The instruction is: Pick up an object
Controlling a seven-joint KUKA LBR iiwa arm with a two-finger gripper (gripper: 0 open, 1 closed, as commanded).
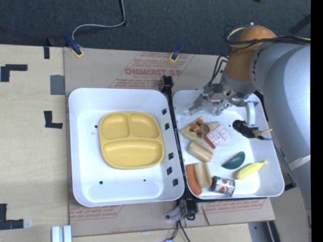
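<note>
Your end effector (pixel 209 102) hovers spread and empty at upper right; descending there risks missing the pizza slice (pixel 197 129).

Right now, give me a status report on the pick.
Tool over right bin's far end, nothing seen in it. Pizza slice nearest, untouched. Hot dog, banana, can lie closer to camera.

One fixed camera looks down slantwise on both white bins (pixel 81 135).
</note>
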